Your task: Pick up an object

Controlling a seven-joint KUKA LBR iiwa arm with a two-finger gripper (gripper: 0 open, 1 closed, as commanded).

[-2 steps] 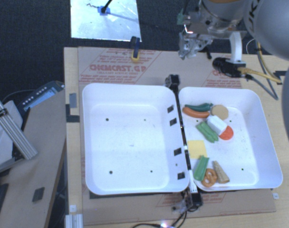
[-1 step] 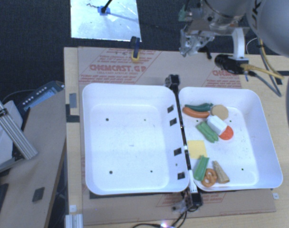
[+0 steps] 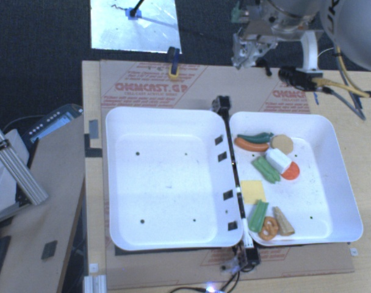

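The right bin (image 3: 338, 157) holds several toy foods. An orange sausage (image 3: 251, 144) lies by a green pepper (image 3: 259, 137) and a tan round piece (image 3: 282, 143) near the far side. A white block (image 3: 277, 160) rests against a red-orange disc (image 3: 291, 172), beside a green pickle (image 3: 266, 170). Nearer the front are a yellow square (image 3: 253, 191), a green piece (image 3: 257, 215), a pretzel (image 3: 268, 227) and a tan wedge (image 3: 284, 222). My gripper (image 3: 245, 57) hangs high beyond the bins' far edge, well away from all of them, with nothing seen in it.
The left bin (image 3: 121, 163) sits beside the right one, joined by a black clipped divider (image 3: 229, 163). A yellow and blue clamp (image 3: 173, 65) stands on the cardboard behind it. Cables (image 3: 332, 87) trail at the back right. A shiny sheet (image 3: 133, 17) lies at the far left.
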